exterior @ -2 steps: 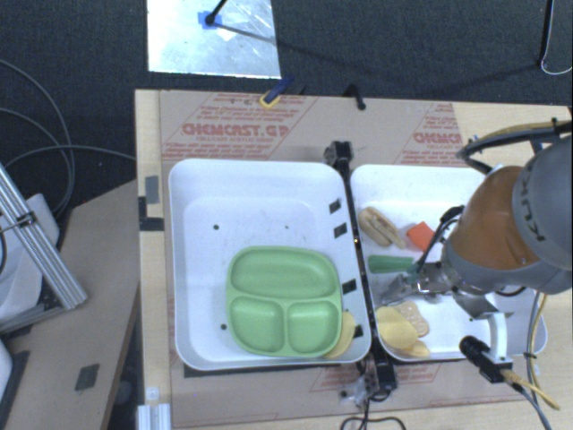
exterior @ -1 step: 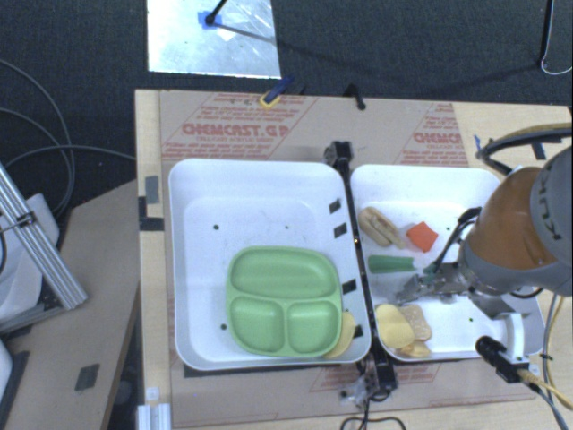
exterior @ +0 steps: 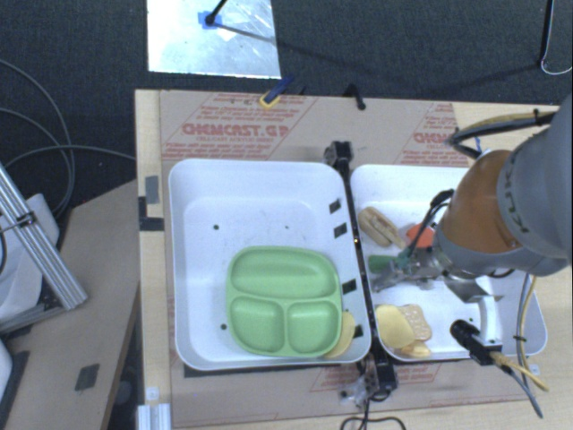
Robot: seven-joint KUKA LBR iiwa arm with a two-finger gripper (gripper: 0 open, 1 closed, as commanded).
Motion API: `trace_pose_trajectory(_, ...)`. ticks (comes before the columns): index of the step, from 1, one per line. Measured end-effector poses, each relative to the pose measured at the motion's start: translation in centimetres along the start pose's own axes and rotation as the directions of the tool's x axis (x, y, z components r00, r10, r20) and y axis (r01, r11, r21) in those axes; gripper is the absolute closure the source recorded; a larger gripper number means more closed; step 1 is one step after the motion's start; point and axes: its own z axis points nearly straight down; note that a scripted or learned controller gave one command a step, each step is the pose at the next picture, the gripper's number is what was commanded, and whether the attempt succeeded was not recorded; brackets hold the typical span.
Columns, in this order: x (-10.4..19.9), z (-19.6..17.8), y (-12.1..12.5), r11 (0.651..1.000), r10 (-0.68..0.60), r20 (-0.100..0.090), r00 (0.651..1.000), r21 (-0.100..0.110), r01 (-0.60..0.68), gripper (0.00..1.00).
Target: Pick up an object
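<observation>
Right now the gripper sits low in the right bin, near its left wall, with the grey arm and its orange band coming in from the right and covering much of that bin. Can't tell the finger state: the tip is a dark metallic blur and no gap or contact can be made out. Nothing is visibly between the fingers. A small green item lies right at the tip, touching or just beside it; which one, I can't say. A red-orange item sits just above the gripper, partly under the wrist. A tan, bun-like object lies up and left of the tip, close to the divider between the bins. Below the gripper, well inside the near-left corner of the right bin, is a yellow piece with a beige cracker-like piece resting against it. A black fitting with yellow cable hangs off the arm over the bin's near edge. The left bin holds a green three-compartment tray lying flat in its near half, with a yellow object tucked at the tray's right corner against the bin wall. Both bins sit side by side on a cardboard sheet with red print, on the bench. Beyond the bench, a shiny square plate lies on dark carpet.
</observation>
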Motion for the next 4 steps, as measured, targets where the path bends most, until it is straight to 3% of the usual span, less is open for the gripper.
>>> trace_pose_trajectory(1, -6.4, -5.9, -0.1, 1.0, 0.011, 0.006, 1.0, -0.004, -0.011, 0.0)
trace_pose_trajectory(2, -5.0, 0.2, -2.7, 1.0, 0.008, 0.0, 1.0, 0.004, -0.008, 0.0)
trace_pose_trajectory(3, 0.2, 0.0, -2.5, 1.0, 0.0, -0.003, 1.0, 0.003, 0.0, 0.0)
trace_pose_trajectory(4, -6.3, -0.1, 1.2, 1.0, 0.009, 0.004, 1.0, -0.003, -0.009, 0.0)
